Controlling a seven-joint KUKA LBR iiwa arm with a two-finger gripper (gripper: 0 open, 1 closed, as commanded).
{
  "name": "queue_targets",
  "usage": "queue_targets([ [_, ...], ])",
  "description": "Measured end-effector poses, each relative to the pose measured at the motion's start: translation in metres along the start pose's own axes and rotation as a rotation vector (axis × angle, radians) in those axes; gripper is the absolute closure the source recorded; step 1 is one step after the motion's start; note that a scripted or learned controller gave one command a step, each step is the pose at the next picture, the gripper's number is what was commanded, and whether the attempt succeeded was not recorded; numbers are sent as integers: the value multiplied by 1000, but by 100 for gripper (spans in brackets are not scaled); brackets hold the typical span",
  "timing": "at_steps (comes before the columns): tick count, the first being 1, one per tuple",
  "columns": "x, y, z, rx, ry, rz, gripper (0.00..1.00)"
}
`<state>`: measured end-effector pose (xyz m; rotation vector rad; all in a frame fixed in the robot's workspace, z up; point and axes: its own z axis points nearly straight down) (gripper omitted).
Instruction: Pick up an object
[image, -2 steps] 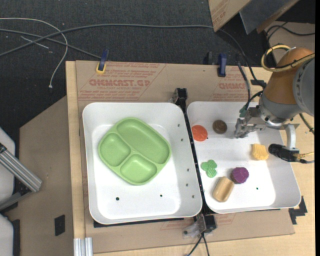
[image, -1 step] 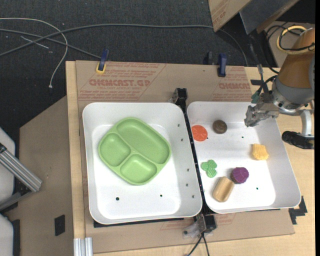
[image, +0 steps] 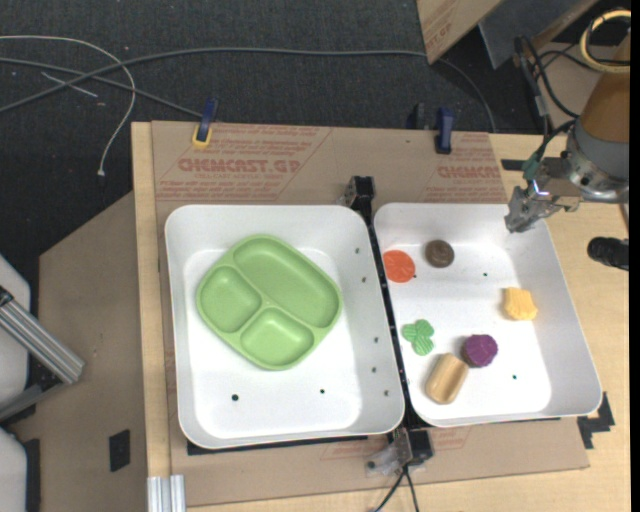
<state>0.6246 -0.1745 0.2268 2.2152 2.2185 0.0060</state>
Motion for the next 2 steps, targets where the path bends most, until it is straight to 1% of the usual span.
queue_targets([
  [1, 0, 2, -55, 0, 0, 0, 100],
  [2, 55, 12, -56, 4, 2, -4, 100],
])
